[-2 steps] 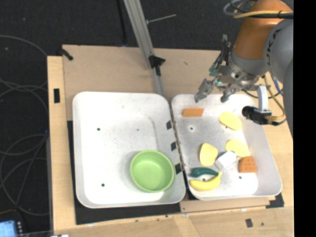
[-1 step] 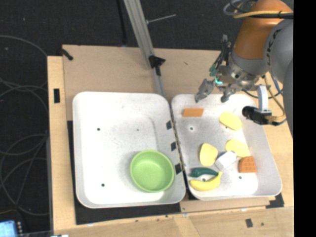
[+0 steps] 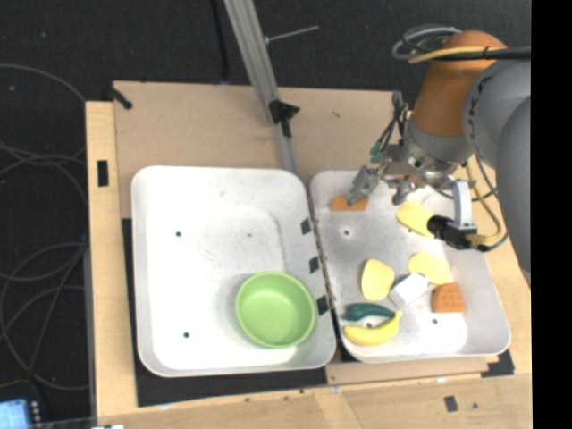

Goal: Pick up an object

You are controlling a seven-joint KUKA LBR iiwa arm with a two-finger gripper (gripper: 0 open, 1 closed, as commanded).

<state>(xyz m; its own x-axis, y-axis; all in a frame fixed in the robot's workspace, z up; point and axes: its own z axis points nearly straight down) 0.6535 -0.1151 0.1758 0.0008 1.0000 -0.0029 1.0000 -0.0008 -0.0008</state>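
My gripper (image 3: 382,189) hangs over the far left part of the right bin (image 3: 483,333), its two fingers spread apart, so it is open. The left fingertip (image 3: 361,187) touches or hovers just above a small orange block (image 3: 348,204) by the bin's far left corner. Nothing sits between the fingers. A yellow piece (image 3: 413,217) lies just right of the gripper. Nearer the front are two more yellow pieces (image 3: 377,278) (image 3: 429,264), a white block (image 3: 409,289), an orange waffle-like block (image 3: 448,298), a dark green item (image 3: 366,312) and a banana (image 3: 373,332).
The left bin (image 3: 179,204) holds a green bowl (image 3: 275,308) near its front right corner. A metal pole (image 3: 255,52) slants up from behind the bins. The arm's orange band (image 3: 447,96) looms over the right bin's far edge.
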